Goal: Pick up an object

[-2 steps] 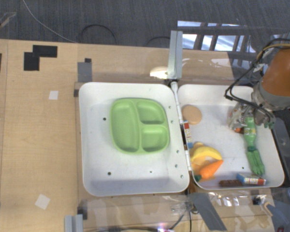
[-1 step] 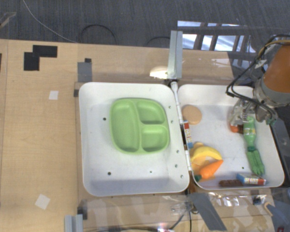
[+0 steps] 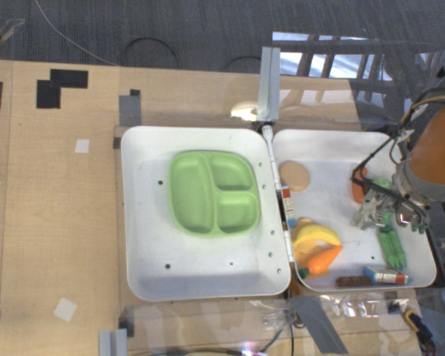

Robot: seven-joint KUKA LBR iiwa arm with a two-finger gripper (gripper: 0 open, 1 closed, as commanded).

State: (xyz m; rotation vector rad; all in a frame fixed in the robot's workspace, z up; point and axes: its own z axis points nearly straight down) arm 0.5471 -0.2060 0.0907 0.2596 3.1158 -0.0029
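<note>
My gripper (image 3: pixel 380 213) hangs low over the right side of the right bin (image 3: pixel 334 143), below the arm's orange band (image 3: pixel 434 151). A small orange-red piece (image 3: pixel 357 189) lies just to its left, partly hidden by cables. A green ridged object (image 3: pixel 391 246) lies right beneath and in front of the gripper. Whether the gripper touches either of them is unclear. Near the bin's left wall sit a yellow banana (image 3: pixel 316 235), an orange carrot (image 3: pixel 323 260) and a tan round disc (image 3: pixel 294 176).
The left bin (image 3: pixel 144 273) holds a green divided plate (image 3: pixel 213 192). Along the right bin's front edge lie a dark brown stick (image 3: pixel 351 280) and a small white tube with red and blue ends (image 3: pixel 386 276). A metal post (image 3: pixel 268 82) stands behind the bins' shared wall.
</note>
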